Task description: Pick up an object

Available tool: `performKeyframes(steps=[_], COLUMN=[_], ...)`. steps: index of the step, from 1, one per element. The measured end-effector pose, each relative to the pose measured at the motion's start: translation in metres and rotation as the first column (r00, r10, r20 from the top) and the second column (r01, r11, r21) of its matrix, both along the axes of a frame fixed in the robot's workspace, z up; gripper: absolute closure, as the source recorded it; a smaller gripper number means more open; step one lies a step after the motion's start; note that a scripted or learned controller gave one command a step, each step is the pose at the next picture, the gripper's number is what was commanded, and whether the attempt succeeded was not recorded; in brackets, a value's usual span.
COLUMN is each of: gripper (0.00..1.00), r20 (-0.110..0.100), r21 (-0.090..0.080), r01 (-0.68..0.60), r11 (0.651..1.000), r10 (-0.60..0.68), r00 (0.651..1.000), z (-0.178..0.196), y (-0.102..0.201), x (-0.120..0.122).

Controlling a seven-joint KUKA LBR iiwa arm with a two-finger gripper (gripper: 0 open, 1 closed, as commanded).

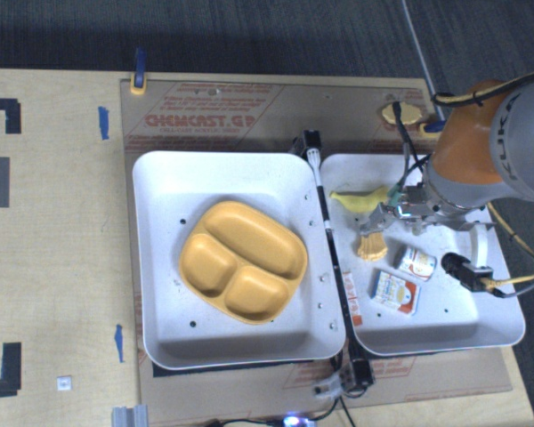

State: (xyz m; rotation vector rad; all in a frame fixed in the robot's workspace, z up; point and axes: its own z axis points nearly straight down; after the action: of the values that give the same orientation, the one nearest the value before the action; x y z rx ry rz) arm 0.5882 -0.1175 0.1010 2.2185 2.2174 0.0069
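Though blurred, end effector (380,223) overlaps tan object (371,245).

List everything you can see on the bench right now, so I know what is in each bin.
Divided tray: one, yellow, in the left bin.
Left bin: one, white, left half of the bench.
Right bin: one, white, right half of the bench.
Banana-shaped piece: one, yellow, far left of the right bin.
Small block: one, orange-tan, right bin, just below the pincer.
Small packet: one, white with red, middle of the right bin.
Printed carton: one, white, red and blue, lying near the right bin's front.
Arm: one, grey with orange band, reaching from the right.
Pincer: one, metallic, low over the right bin.
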Motion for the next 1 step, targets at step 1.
performKeyframes(steps=[1], gripper=[0.00], r20=[0.007], r21=[-0.001], r01=[0.000], r11=[1.000], r10=[0.000], r00=[1.000], z=[-0.0107], y=[0.0071], x=[-0.0411])
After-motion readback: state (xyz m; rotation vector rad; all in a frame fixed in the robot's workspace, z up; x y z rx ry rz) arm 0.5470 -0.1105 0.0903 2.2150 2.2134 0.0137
